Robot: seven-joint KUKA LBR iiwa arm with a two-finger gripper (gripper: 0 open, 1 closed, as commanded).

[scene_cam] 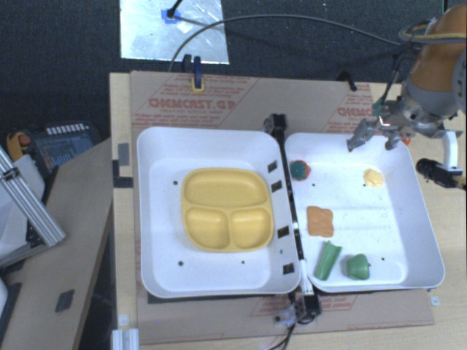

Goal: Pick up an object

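Observation:
The right bin (408, 217) holds several small items: a green-and-red round piece (299, 170) near its left wall, a pale yellow lump (373, 178), an orange flat piece (319, 221), a green cylinder (327, 260) and a green pepper-like piece (357, 267). My gripper (376, 136) hangs above the far rim of the right bin, at the upper right, with its fingers spread and nothing between them. The pale yellow lump lies closest to it, a little nearer the camera.
The left bin (157, 195) carries a yellow three-compartment tray (225, 208). A black divider with clips (284, 195) runs between the bins. A cable arcs over the back of the bench, and a foil sheet (174, 17) lies beyond it.

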